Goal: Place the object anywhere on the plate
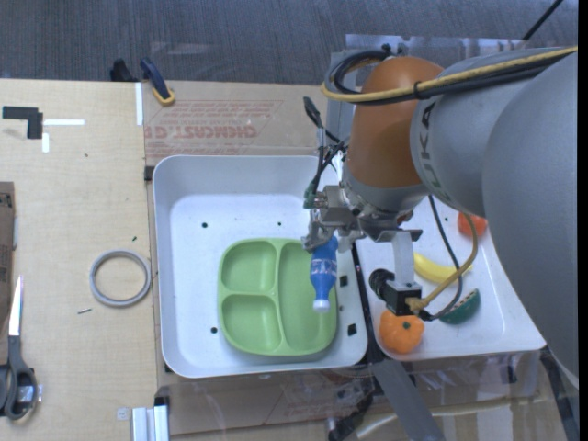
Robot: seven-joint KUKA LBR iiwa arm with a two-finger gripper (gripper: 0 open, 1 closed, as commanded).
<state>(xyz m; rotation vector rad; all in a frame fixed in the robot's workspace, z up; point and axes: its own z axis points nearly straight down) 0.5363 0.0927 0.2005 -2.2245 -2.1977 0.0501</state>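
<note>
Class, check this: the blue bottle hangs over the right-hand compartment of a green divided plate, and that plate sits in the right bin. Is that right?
Not quite. The camera view shows the green divided plate in the left bin, not the right one. The rest stands: the blue bottle is over the plate's right-hand compartment, below the gripper.

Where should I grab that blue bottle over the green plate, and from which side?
Take the blue bottle across its body, just above the white cap end, coming straight down from above. It hangs nearly upright under the tool, cap pointing down over the green plate, so the round sides are the part open to a pinch.
</note>
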